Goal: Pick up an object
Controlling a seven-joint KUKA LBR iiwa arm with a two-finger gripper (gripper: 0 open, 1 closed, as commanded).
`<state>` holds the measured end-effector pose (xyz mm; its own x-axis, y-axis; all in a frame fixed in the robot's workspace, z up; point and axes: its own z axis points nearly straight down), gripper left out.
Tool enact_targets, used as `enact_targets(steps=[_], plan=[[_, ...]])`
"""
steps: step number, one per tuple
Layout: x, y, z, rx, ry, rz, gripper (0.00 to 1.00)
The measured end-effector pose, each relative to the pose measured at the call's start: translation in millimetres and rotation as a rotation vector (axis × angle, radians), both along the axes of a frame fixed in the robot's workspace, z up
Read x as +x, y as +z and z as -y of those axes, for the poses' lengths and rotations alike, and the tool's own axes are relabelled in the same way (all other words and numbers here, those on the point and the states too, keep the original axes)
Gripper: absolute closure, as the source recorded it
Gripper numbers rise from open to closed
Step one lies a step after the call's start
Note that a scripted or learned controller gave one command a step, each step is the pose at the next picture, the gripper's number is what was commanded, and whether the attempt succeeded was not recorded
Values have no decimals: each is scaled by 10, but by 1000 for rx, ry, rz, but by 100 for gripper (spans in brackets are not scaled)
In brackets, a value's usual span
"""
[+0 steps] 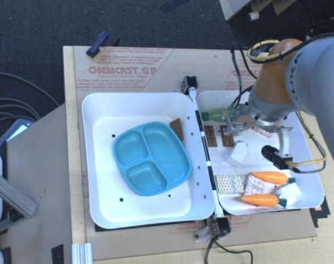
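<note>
Arm came in from the right, wrist low over the right bin (315, 194), gripper (233, 126) down near the bin's upper-left part; whether it was released or clenched on anything could not be told, the wrist body hid that area. No object was visibly carried.

Candidates for the pick all sat in the right bin: two carrots, upper carrot (271, 177) and lower carrot (261, 200), lying roughly parallel near the front edge with a small printed packet (255, 186) between them; a patterned packet (229, 183) just left of those; a whitish lump (238, 153) mid-bin, just below the gripper; a green item (214, 115) by the divider; brown pieces (211, 136) along the left wall. Probably scattered like that to give the program varied targets. Nearest things to the gripper were the brown pieces and the whitish lump, so likely one of those was the target, judging by position only.

Left bin (95, 147) held a blue divided plate (151, 157), lying flat and tilted diagonally, a brown piece at its upper right corner.

Readable text: board under the bins printed "CHEMCAST GP" (122, 70) in red, smaller lines beneath unreadable. Packet print too small to read
</note>
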<state>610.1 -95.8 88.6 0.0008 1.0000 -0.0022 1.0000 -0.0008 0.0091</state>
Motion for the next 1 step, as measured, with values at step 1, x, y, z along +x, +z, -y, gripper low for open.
enact_targets(steps=[1], plan=[[110, 968, -602, 3, 2, -8, 100]])
